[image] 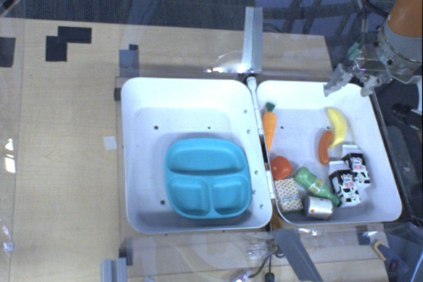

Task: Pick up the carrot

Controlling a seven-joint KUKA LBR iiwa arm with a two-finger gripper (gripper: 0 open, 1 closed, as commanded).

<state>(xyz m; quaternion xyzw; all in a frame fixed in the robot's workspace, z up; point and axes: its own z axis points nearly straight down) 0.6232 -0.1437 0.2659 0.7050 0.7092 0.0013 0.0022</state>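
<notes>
Here I am, reaching in from the right, my fingers (pixel 349 80) spread wide and holding nothing, hovering over the back right corner of the right bin (pixel 390 207). The orange band of my arm (pixel 406 8) sits just behind, above the wrist. The carrot (pixel 269 125) lies well apart from me, over at the left side of that same bin, close beside the divider between the two bins, its green top pointing toward the back and its tip toward the front. Nearer to me, a yellow banana (pixel 338 125) lies in the middle of the bin, touching a small red-orange piece (pixel 324 146) just at its left. Toward the front, a red tomato (pixel 281 167) sits below the carrot, with a green item (pixel 312 181) beside it, a checkered packet (pixel 288 193) and a metal can (pixel 318 207) at the front edge. Black-and-white patterned cartons (pixel 350 178) crowd the front right. Across the divider, the left bin (pixel 142 92) carries a blue sectioned plate (pixel 208 176), resting toward its front. Both bins stand on the pale wooden surface (pixel 59 162).
</notes>
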